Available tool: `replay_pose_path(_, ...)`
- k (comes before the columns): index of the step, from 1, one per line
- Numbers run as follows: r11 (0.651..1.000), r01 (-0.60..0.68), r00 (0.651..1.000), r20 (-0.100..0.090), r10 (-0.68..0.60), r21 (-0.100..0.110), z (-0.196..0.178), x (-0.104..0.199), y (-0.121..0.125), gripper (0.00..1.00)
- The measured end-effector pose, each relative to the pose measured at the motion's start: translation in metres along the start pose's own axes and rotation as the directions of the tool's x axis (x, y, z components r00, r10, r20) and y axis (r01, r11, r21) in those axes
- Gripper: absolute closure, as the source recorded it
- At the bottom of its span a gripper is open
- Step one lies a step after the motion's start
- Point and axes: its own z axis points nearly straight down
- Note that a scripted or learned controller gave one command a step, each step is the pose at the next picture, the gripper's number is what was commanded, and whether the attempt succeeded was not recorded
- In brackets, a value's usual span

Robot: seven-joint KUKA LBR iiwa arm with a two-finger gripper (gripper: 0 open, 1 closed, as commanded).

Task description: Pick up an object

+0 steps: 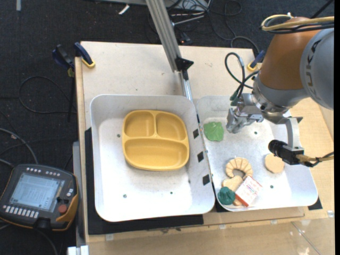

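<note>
Inside left bin (106, 158): yellow tray (155, 139); right bin (297, 187): green piece (214, 131).

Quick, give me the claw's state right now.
Claw: over the right bin, just right of the light green piece; open or shut cannot be told, and nothing shows in its grasp.

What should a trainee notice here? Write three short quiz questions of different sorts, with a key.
1. True or false: the yellow tray lies in the left bin.
2. Which item lies nearest the gripper? A) green piece B) round biscuit C) red-and-white packet
3. Fill in: the croissant lies in the ____ bin.

Key: 1 true; 2 A; 3 right.
</note>
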Motion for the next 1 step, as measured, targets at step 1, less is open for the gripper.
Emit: replay_pose_path(1, 1.0, 0.001, 1.0, -0.001, -0.001, 0.0, 0.0127, 0.0495, -0.0145, 1.0)
